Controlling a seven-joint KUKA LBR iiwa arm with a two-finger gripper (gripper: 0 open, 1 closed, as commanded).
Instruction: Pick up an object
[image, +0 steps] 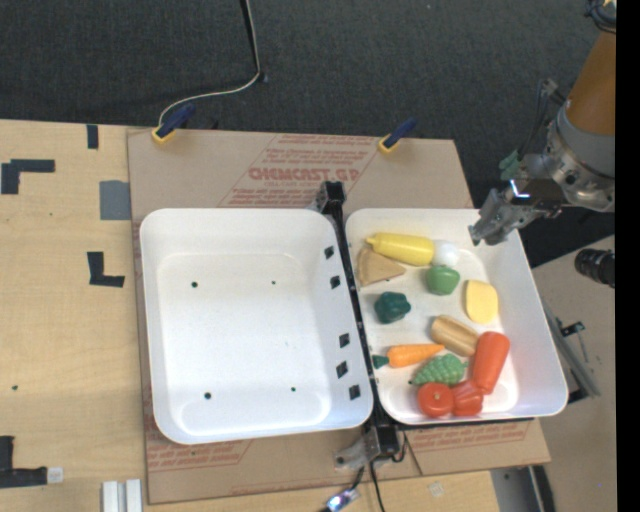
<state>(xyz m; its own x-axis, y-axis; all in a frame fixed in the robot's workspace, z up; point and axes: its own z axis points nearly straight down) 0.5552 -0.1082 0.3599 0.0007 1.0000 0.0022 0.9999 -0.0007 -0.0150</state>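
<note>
The right bin (535, 300) holds several toy foods: a yellow corn-like piece (400, 246), a tan wedge (377, 267), a green apple (442, 279), a dark green piece (392, 306), a yellow block (481, 301), a tan roll (453, 334), a carrot (413, 354), a red pepper (489, 359), a green leafy piece (440, 371) and a tomato (434, 399). My gripper (494, 224) hangs above the bin's far right corner, apart from the foods. Nothing shows between its dark fingers.
The left bin (240, 225) adjoins the right one along a black clamp strip (343, 300). Both sit on a cardboard sheet (300, 165) held by yellow and blue clips. The arm's orange band (598, 75) rises at the right edge.
</note>
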